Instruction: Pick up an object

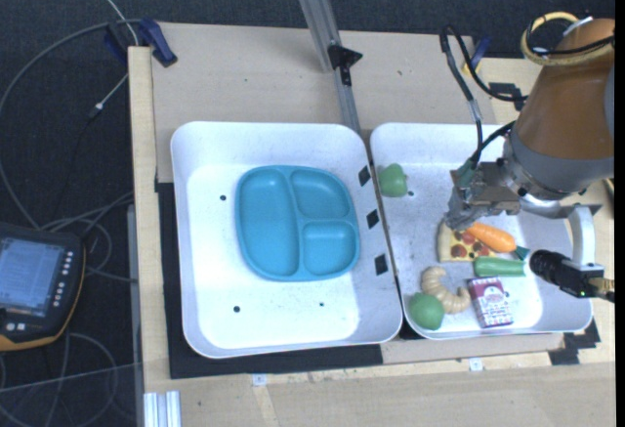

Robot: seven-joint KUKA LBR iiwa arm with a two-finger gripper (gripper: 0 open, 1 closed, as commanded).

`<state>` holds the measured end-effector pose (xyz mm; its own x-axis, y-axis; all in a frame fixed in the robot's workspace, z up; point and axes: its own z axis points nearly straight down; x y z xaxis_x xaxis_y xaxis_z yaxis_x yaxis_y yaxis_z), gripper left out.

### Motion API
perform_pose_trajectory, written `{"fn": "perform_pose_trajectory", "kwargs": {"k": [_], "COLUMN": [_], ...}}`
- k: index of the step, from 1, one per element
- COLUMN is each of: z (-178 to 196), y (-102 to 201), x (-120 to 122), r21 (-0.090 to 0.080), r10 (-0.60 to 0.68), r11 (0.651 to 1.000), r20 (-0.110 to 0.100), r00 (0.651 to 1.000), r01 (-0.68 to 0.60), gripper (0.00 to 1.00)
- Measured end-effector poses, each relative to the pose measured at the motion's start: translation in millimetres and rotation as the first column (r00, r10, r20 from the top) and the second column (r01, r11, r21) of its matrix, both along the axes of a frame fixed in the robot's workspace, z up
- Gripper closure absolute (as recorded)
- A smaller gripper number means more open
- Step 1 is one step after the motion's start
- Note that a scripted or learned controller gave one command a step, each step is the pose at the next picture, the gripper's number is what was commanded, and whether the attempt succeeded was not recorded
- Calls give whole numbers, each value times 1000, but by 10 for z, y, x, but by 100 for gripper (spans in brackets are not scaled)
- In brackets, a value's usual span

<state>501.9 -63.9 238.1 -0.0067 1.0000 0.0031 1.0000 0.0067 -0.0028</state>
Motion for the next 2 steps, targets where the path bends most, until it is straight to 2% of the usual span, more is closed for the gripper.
{"fn": "perform_pose_trajectory", "kwargs": {"k": [1,2], "z": [-123,-16], "y": [516,1084], "x": [128,338], "r21": [0,-1], "r10": [-1,1], "r11": [1000,1000], "r20": [-1,6], "r00": [1000,1000], "r01": [1,-1], "gripper": [100,100]}}
